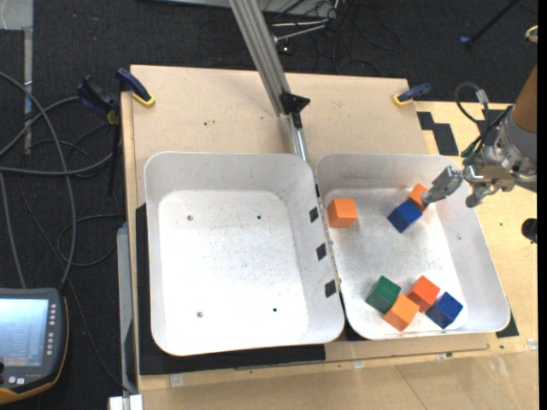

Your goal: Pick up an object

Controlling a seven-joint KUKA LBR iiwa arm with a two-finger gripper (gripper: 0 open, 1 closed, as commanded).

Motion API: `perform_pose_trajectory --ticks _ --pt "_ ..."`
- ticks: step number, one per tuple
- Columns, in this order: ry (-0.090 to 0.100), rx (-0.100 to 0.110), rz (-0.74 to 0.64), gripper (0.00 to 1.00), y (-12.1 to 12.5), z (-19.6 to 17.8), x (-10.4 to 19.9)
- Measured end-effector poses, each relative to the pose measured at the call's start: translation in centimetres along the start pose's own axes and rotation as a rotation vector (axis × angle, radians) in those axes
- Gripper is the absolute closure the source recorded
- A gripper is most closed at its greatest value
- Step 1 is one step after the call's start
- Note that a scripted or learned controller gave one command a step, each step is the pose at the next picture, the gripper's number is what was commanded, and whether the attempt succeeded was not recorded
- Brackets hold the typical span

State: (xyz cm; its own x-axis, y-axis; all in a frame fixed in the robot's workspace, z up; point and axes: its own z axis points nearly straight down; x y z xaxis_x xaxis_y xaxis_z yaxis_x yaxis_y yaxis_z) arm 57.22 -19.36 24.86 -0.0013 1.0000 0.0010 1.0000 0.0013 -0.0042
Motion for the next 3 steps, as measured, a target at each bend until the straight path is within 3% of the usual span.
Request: perform_pose_trajectory --ticks 1,3 --pt "-0.001 -0.004 -0.001 0.00 0.1 -0.3 0.0" --pt "-0.001 0.000 0.002 0.00 -0.6 9.0 -1.1"
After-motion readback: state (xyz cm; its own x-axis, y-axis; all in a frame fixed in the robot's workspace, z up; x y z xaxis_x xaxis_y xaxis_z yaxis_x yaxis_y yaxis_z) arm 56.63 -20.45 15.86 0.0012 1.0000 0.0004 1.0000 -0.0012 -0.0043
